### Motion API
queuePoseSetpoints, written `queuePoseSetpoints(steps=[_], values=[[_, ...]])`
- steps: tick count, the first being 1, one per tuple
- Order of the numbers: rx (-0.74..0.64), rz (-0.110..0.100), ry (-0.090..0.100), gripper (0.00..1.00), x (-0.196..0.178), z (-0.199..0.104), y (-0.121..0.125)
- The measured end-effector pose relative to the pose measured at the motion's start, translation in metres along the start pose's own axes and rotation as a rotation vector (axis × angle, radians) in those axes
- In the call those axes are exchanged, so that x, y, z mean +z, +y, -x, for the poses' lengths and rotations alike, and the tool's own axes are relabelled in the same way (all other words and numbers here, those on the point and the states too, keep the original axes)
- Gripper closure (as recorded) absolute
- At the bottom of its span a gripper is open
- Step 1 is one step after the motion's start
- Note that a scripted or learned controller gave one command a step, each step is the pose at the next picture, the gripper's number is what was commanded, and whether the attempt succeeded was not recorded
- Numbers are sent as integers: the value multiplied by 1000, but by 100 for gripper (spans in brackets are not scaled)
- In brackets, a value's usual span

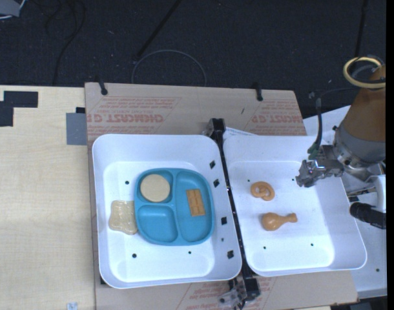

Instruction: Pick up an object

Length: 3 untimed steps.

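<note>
**Colours Around the Blue Tray**

The sectioned tray (174,228) is bright blue. In it lie a round tan disc (154,188) and an orange-brown ridged bar (196,203). Touching the tray's left edge is a pale yellow, knobbly piece (123,217). The bin holding the tray (113,150) is white, as is the bin to the tray's right (326,250), where a curled orange-tan piece (263,190) and a golden-brown drumstick shape (278,221) lie. Under both bins, brown cardboard (184,108) carries red lettering. Left of the tray, the table (35,205) is pale wood with black and grey patches.
</note>
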<state>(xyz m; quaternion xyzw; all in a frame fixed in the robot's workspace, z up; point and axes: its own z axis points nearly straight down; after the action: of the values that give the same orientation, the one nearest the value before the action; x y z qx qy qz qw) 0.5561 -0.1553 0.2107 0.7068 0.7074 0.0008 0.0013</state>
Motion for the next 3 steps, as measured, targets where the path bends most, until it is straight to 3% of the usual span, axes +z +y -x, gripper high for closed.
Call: queuePoseSetpoints(steps=[3], values=[[-4,-5,3,100,-13,-176,20]])
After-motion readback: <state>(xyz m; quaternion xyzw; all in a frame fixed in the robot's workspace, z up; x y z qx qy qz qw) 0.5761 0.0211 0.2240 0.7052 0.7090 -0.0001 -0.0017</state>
